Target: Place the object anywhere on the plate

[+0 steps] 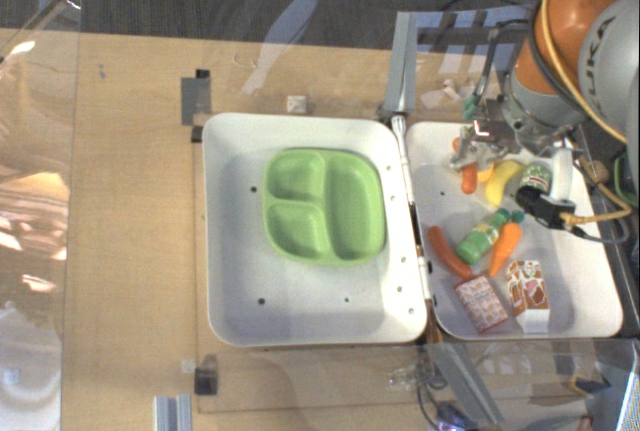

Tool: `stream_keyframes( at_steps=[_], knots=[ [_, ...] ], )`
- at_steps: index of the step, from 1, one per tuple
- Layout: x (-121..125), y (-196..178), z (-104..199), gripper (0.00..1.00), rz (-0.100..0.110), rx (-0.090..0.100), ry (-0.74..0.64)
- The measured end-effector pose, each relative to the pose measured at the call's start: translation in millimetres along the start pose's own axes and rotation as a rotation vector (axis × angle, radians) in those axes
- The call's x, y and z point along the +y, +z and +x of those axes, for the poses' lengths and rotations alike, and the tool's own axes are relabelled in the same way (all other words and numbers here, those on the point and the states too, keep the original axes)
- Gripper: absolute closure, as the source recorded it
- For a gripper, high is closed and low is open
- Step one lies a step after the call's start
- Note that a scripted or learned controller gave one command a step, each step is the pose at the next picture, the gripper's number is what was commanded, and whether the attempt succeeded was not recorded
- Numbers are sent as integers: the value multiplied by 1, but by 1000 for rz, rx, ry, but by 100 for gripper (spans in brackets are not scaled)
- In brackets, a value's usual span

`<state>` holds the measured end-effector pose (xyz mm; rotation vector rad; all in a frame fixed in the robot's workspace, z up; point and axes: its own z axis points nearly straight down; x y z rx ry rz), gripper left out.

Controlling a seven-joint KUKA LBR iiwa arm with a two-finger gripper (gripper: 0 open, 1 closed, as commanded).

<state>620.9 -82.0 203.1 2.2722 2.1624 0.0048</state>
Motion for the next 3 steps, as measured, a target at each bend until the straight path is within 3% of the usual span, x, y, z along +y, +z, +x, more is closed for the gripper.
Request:
stream_keyframes(
  at_steps=[1,2,3],
  knots=[
    [-5,18,75,100,1,2,-63],
    [-50,12,119,100,1,3,-16],
    [-50,12,119,0,1,3,-15]
  ],
)
